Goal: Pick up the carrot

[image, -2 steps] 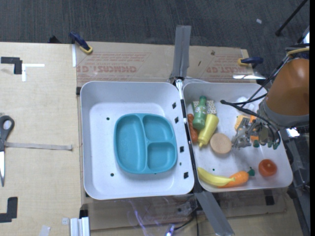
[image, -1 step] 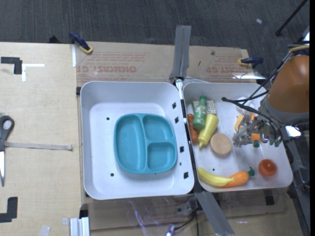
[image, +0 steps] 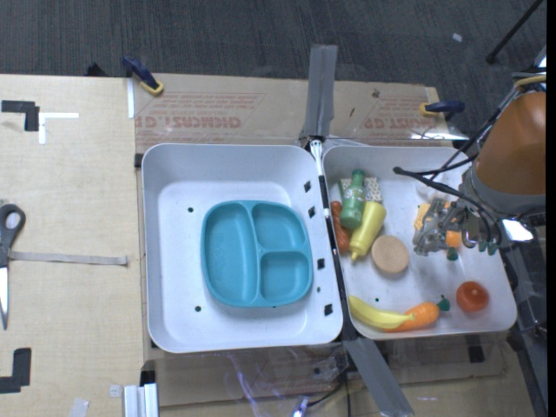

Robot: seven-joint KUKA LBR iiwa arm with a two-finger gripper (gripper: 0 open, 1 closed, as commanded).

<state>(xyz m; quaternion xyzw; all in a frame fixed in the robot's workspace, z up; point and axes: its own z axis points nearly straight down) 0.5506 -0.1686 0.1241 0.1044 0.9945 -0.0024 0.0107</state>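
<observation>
My gripper (image: 432, 233) is hovering over the right bin (image: 495, 320) | finger state: can't tell | carrot (image: 419, 314) is lying at six o'clock of it, touching banana (image: 380, 315)

The left bin (image: 165, 320) contains a teal divided plate (image: 257, 253). The right bin (image: 495, 315) contains a green bottle (image: 353, 200), yellow bottle (image: 367, 229), tan disc (image: 390, 255), banana (image: 380, 315) and tomato (image: 473, 296). Scissors (image: 7, 254) lie far left.

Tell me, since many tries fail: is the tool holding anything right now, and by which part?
Cannot be told: the tool hovers over the right bin; the carrot lies apart.
</observation>
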